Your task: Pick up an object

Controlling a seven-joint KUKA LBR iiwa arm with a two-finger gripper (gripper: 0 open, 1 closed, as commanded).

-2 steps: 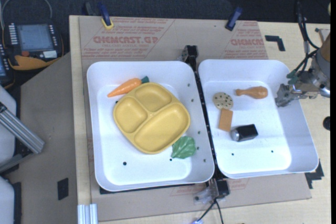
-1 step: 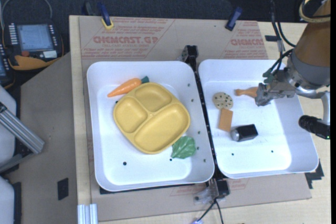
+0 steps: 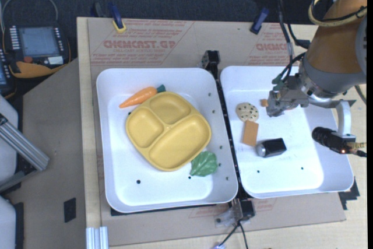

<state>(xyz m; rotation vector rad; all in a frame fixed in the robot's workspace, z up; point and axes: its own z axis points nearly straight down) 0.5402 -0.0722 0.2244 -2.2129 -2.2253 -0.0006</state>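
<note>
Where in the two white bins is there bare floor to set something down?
Right bin: its near half, in front of the dark cylinder, is bare. Crowded around the cookie, the tan block and the end effector. Left bin: the yellow plate takes the middle; a bare strip lies along the left wall and near-left corner.

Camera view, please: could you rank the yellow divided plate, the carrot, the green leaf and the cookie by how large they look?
1. yellow divided plate, by far the largest.
2. carrot, long and thin.
3. green leaf.
4. cookie, the smallest.
The carrot and the leaf cover similar areas, so their order is unsure.
</note>
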